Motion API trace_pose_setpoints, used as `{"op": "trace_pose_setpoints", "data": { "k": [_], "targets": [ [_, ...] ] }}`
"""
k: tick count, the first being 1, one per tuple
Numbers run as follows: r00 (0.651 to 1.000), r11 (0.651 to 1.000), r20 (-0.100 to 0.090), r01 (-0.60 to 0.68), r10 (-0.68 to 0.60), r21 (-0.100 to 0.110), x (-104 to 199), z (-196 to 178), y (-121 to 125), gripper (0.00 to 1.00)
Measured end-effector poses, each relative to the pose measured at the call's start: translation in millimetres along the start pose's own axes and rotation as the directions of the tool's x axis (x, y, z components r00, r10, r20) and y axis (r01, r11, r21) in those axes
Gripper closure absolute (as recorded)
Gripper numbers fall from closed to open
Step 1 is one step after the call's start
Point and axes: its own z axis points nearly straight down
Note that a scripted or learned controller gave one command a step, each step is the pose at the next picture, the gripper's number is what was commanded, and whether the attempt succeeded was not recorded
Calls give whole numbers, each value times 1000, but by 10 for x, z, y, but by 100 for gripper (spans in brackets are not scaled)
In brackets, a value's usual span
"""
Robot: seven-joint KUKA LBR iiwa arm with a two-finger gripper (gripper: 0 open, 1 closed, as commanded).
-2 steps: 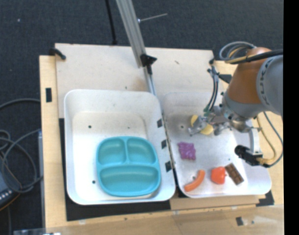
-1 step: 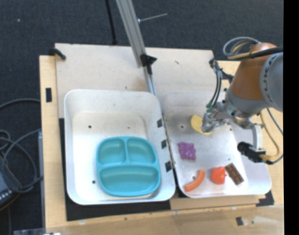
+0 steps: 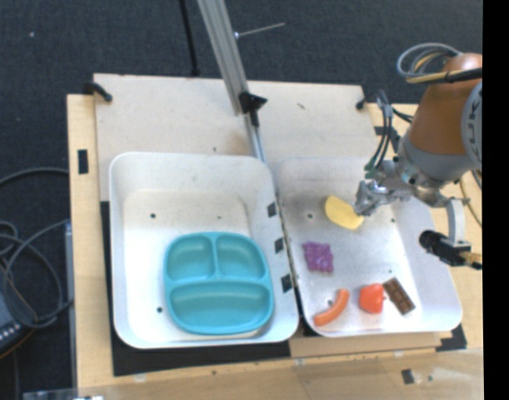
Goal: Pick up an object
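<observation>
The claw (image 3: 369, 200) hangs low over the far part of the right bin (image 3: 433, 307), reached in from the right by the grey arm (image 3: 441, 136) with its orange band. Whether it is spread or closed cannot be told from this slant. Just to its left and slightly nearer the camera lies the yellow object (image 3: 343, 213), a banana-like piece, its right end meeting or nearly meeting the claw tips; nothing is visibly gripped. Nearer the camera in the same bin rest a purple object (image 3: 318, 257), an orange carrot-like piece (image 3: 332, 307), a red-orange round object (image 3: 371, 298) and a brown block (image 3: 398, 296), all well apart from the claw. The left bin (image 3: 137, 190) holds a teal divided tray (image 3: 217, 283). Both bins sit on the pale surface (image 3: 171, 111), and a metal pole (image 3: 223, 44) rises behind them.
</observation>
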Motion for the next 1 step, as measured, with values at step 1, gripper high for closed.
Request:
{"op": "trace_pose_setpoints", "data": {
  "k": [1],
  "targets": [
    [1000,1000,0,9,-9,-1,3,-444,36,100]
  ]
}}
